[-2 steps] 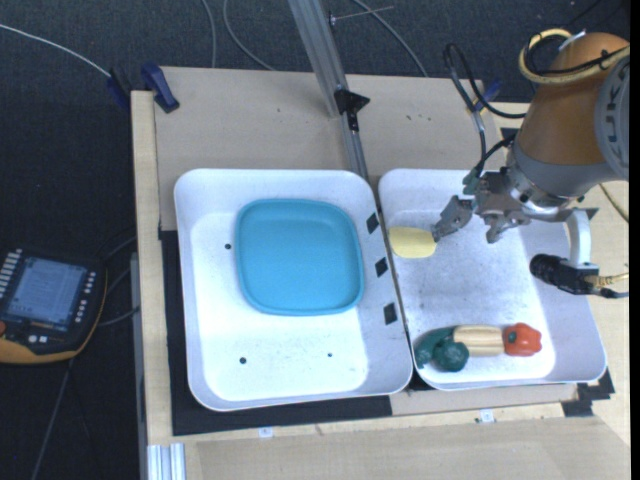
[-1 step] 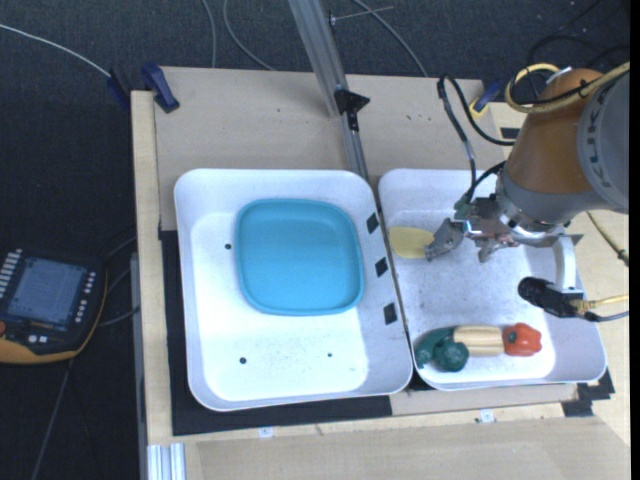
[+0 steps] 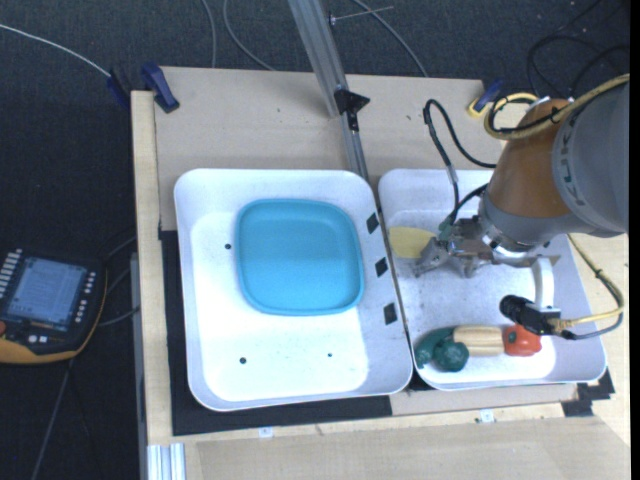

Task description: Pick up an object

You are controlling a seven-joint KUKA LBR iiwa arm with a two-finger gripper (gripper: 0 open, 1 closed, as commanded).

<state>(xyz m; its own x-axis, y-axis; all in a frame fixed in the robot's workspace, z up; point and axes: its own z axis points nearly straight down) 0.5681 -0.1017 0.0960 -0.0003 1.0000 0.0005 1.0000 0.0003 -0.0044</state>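
Camera view looks down on two white bins sitting side by side on the bench. The gripper (image 3: pixel 432 258) is low in the right bin (image 3: pixel 575 298), up near that bin's left wall, right next to a pale yellow object (image 3: pixel 407 239) that touches or nearly touches its tips. Honestly can't tell if it's spread or closed, and nothing clearly sits in its grasp. The arm (image 3: pixel 560 173), with its orange band, covers the bin's upper right part, so open floor there is mostly the middle strip.

Along the right bin's near edge there's a row: a dark green lump (image 3: pixel 441 352), a tan wooden cylinder (image 3: pixel 478 340) just beside it, then a red-orange piece (image 3: pixel 521 342) at the other end. All pretty tight to that wall.

The left bin (image 3: pixel 200 298) holds a blue square plate (image 3: pixel 299 256) roughly in the middle, with bare white floor all round it. A metal rail (image 3: pixel 330 58) slants down to the divide between bins.
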